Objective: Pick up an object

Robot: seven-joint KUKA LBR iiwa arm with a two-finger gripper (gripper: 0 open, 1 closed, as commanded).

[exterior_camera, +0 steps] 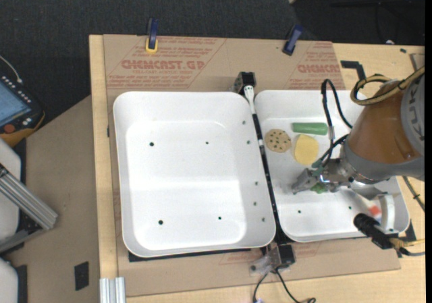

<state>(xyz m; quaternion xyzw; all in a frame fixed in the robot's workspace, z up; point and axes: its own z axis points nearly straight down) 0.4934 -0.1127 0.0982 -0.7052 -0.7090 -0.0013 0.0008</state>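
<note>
My gripper (305, 183) is low in the right bin (317, 224), near its middle, reaching in from the right. A small green thing (318, 187) shows right against the gripper, and I cannot tell whether it is held. Just above the gripper lies a yellow oval piece (306, 150). A long green piece (309, 129) lies behind that. A round brown cookie-like disc (277, 139) sits to their left, close to the bin's left wall.
The left bin (135, 180) stands beside the right one, their rims meeting at a black divider strip (262, 160). The arm's orange band (378, 133) hangs over the right bin's right side. Cardboard (202, 55) lies under both bins.
</note>
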